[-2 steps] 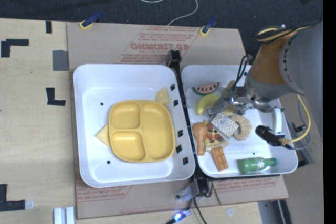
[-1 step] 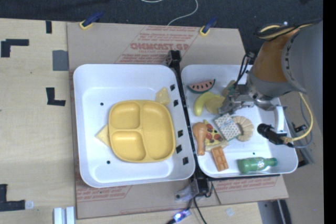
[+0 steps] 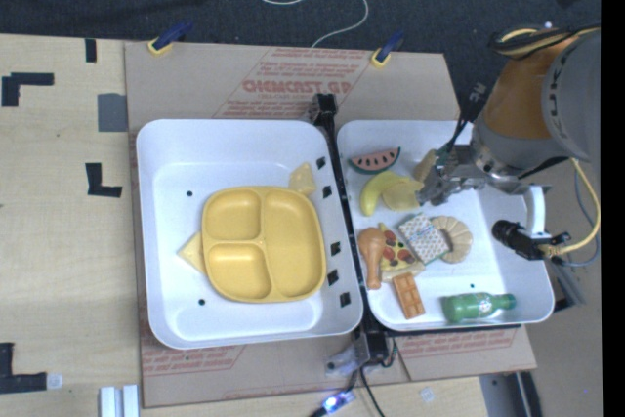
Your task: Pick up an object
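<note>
Hand (image 3: 437, 187) low in right bin (image 3: 527, 283), beside banana (image 3: 386, 193) and watermelon slice (image 3: 375, 159); cannot tell how far open or whether holding anything

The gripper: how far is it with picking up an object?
Done: the gripper has reached into the right bin, beside the yellow banana. In hand: nothing visibly lifted. Left: grasp and raise one toy; the watermelon slice and green bottle lie in the bin.

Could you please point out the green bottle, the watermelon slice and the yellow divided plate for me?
green bottle (image 3: 477, 306), camera view, middle of its body.
watermelon slice (image 3: 376, 159), camera view, its red flesh.
yellow divided plate (image 3: 296, 213), camera view, floor of its upper right compartment.
</note>
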`<state>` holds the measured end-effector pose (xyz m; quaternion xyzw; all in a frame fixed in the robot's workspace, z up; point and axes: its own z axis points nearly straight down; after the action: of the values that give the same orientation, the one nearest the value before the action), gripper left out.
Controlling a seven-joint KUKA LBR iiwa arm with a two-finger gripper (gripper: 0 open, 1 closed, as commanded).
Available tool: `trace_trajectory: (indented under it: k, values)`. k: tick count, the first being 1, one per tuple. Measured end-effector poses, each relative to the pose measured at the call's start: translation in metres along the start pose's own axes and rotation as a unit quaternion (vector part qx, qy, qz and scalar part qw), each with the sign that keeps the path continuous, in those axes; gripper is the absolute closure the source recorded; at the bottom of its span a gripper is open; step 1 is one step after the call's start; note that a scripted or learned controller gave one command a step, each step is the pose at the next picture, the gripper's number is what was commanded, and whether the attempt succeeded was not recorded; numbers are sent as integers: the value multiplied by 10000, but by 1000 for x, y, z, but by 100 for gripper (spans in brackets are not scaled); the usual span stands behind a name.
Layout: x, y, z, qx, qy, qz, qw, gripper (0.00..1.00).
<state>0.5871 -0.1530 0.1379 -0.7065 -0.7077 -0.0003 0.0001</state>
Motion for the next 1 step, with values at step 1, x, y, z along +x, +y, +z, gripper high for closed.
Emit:
trace_trajectory:
  k: [1]
  values:
    - [3, 2, -63, -21, -6, -3, 10000, 100]
